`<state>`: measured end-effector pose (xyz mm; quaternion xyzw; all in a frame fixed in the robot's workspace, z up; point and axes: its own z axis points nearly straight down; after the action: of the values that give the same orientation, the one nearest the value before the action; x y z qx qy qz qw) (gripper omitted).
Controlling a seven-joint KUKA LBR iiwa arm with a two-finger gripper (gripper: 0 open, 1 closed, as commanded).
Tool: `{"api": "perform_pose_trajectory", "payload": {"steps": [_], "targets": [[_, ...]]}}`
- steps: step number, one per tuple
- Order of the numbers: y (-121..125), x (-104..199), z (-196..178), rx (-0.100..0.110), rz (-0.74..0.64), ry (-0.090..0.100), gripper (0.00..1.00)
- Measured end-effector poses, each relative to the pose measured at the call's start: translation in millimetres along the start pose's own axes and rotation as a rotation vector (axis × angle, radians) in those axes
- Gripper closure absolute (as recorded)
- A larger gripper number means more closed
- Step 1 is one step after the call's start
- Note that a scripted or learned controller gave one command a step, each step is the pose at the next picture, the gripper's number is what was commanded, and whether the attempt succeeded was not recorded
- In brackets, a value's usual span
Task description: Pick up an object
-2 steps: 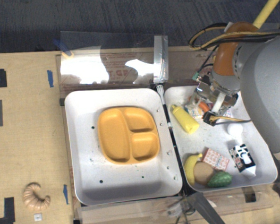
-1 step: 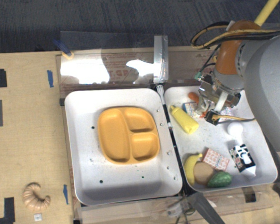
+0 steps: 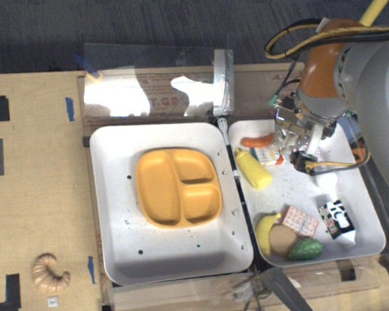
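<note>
Camera view has our end effector (image 3: 297,140) low in the right bin (image 3: 366,193), near that bin's 11 o'clock corner, with the grey arm (image 3: 367,75) and its orange band (image 3: 321,71) running off toward 2 o'clock. We cannot tell how the end effector is set, since cables and wrist hardware clutter that spot.

Just at 9 o'clock of it lies an orange carrot-like toy (image 3: 256,141), with a yellow bottle (image 3: 253,169) touching or nearly touching a small labelled packet (image 3: 268,155) right beneath. Any of these could be the thing to pick; the carrot-like toy and the packet sit closest to the end effector. We judge the task as not yet done: nothing visibly hangs clear of the bin floor, and a grasp and lift are still ahead.

Further out, toward the bin's 6 o'clock edge, we see a yellow rounded toy (image 3: 268,227), a tan rounded piece (image 3: 283,240), a green bumpy toy (image 3: 305,249) and a pink patterned card (image 3: 300,221) bunched together, touching. A black-and-white carton (image 3: 336,219) lies apart at 4 o'clock.

The left bin (image 3: 111,189) holds a yellow divided tray (image 3: 178,185), whose compartments carry nothing.

On the tabletop (image 3: 30,161), well apart at 8 o'clock, rests a tan croissant-shaped toy (image 3: 50,272).
</note>
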<state>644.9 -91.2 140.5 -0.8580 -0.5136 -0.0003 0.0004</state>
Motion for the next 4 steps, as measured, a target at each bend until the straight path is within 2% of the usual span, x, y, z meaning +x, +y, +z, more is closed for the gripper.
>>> {"api": "perform_pose_trajectory", "payload": {"steps": [1,2,3,4], "targets": [[-15,54,-46,-0.004,-0.336,0.001,1.0],[16,16,36,-0.006,-0.378,0.001,1.0],[10,31,-48,-0.008,-0.594,0.0,1.0],[9,30,-45,-0.003,-0.593,-0.001,0.0]]}}
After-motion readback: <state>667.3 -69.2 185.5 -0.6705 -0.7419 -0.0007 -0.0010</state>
